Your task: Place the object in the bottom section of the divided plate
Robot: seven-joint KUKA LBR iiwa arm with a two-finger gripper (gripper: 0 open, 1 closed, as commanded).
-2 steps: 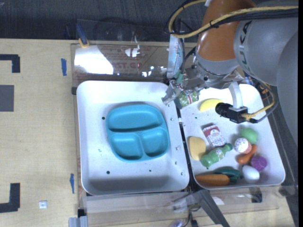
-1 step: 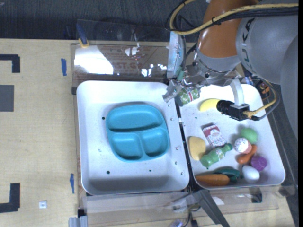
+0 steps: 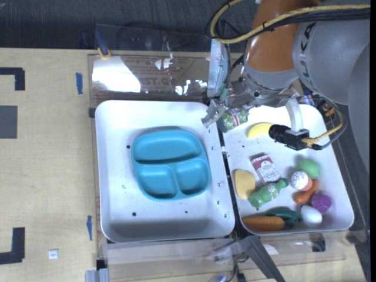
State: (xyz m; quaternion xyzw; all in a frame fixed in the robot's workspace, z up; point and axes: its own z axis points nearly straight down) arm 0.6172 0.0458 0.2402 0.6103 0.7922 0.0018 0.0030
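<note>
The blue divided plate (image 3: 170, 162) lies in the left white bin (image 3: 111, 157), with one wide section at the far side and two smaller sections at the near side. My gripper (image 3: 218, 114) hangs over the wall between the two bins, at the far corner of the right bin (image 3: 341, 210). A small green-and-white object (image 3: 234, 118) sits right against the gripper's right side. Whether it is held is not visible. The grey arm with its orange band (image 3: 276, 34) covers the right bin's far end.
The right bin holds several toy foods: a yellow piece (image 3: 257, 130), a red-and-white box (image 3: 265, 168), a green bottle (image 3: 267, 194), a carrot (image 3: 267, 222), and round pieces near the right wall. A black cabled part (image 3: 288, 135) juts from the wrist.
</note>
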